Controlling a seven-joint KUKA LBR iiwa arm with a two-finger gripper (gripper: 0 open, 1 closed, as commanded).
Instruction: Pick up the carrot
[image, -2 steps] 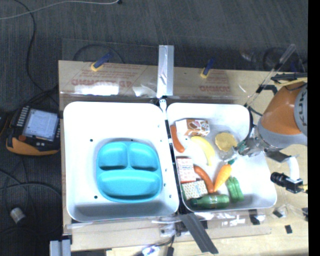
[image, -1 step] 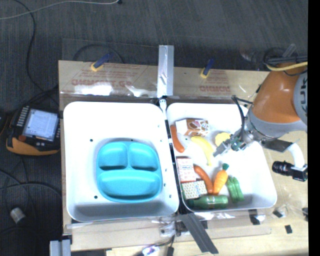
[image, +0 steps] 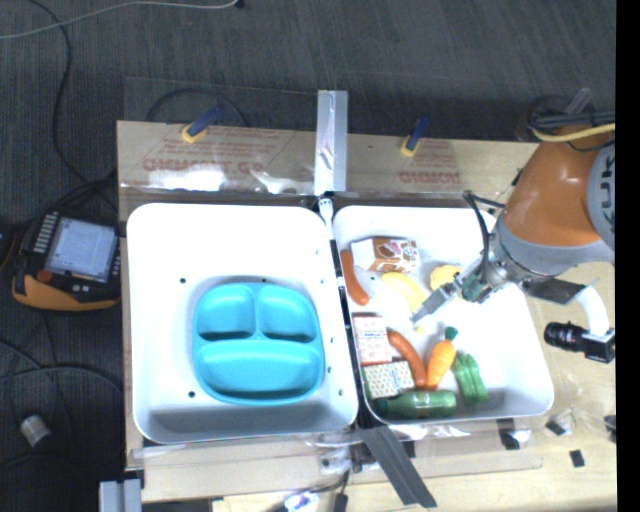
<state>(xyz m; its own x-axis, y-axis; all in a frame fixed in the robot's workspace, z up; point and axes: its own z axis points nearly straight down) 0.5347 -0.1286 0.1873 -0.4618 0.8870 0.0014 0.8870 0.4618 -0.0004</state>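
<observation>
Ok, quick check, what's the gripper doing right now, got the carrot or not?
Gripper: over the right bin, above and left of the carrot, which lies on the bin floor, not held. Open or closed cannot be told.

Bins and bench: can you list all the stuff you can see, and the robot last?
bins: 2, white, side by side on the bench
divided plate: 1, blue, left bin
carrot: 1, orange with green top, right bin, lower middle
sausages: 2, orange-red, right bin, one by the left wall, one beside the carrot
cucumber: 1, dark green, right bin, front
banana: 1, yellow, right bin, middle
small boxes: 3, printed, right bin
handheld screen: 1, orange and black, floor, left
arm: 1, grey and orange, from the right
gripper: 1, over the right bin, above the carrot
</observation>
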